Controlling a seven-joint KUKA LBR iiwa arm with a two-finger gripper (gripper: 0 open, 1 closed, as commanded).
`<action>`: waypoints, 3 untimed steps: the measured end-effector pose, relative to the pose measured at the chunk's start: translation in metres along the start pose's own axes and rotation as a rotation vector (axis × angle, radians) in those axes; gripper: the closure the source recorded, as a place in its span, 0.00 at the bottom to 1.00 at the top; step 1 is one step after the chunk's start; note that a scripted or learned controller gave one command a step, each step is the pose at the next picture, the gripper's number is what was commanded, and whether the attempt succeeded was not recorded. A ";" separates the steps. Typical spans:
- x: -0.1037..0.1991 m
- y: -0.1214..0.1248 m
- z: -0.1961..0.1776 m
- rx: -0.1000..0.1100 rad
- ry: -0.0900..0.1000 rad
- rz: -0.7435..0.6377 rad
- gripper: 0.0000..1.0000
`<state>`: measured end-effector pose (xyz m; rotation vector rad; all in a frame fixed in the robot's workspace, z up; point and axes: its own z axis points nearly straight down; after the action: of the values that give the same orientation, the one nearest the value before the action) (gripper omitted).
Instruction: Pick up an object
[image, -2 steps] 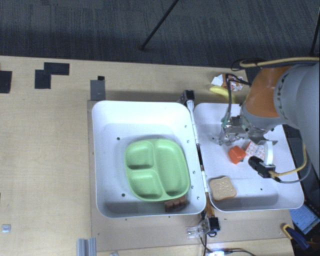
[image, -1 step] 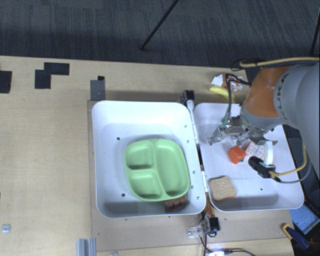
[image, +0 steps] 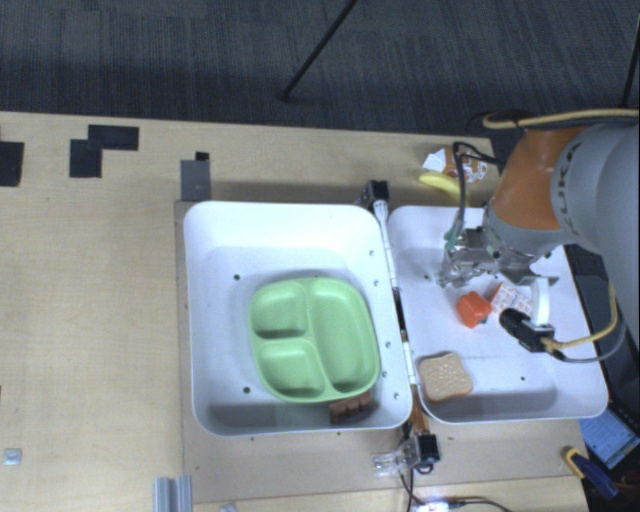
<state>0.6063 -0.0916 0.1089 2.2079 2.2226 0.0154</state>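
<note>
The grey arm (image: 590, 185) reaches in from the right, its hand (image: 462, 270) lowered into the right bin (image: 560, 395); its grip cannot be told. An orange object (image: 473, 308) lies just below it.

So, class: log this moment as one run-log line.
gripper: over right white bin | small orange block: near gripper, not held | green divided plate: left bin

Even, fairly bright overhead light, soft and without hard glare. The white bins (image: 200, 330) read slightly bluish, with grey shading along their lower inner walls. The green tray (image: 315, 340) casts a faint shadow. Focus is mildly soft throughout; the dark floor (image: 200, 50) at the top looks grainy.
</note>
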 end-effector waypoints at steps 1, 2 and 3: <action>0.000 0.000 0.000 0.000 0.000 0.000 0.00; 0.001 -0.098 0.021 0.007 -0.001 0.005 0.00; 0.001 -0.095 0.009 0.000 -0.001 0.004 1.00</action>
<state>0.5110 -0.0909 0.0984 2.2121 2.2175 0.0138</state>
